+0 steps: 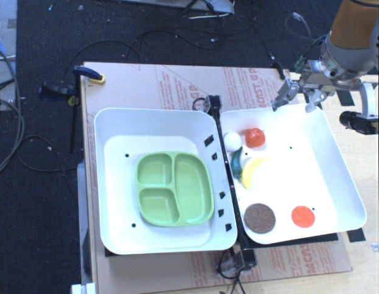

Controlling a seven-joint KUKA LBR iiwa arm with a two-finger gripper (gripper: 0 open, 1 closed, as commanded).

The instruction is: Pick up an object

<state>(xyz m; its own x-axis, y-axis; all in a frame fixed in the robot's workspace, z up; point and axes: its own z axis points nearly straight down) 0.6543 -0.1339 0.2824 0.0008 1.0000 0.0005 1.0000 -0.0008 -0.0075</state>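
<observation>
End effector (298, 99) open — above right bin's (336, 164) far rim; empty.

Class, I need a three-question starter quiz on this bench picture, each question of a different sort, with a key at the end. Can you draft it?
1. True or false: the green divided plate lies in the left bin.
2. Multiple choice: which item lies closest to the banana in the right bin? A) the orange disc B) the teal item C) the brown disc
3. Fill in: the gripper hangs over the right bin's far ____, its jaws spread and nothing between them.

Key
1. True.
2. B: it touches the banana beside the white ball; the red tomato lies further back.
3. Rim.
</observation>
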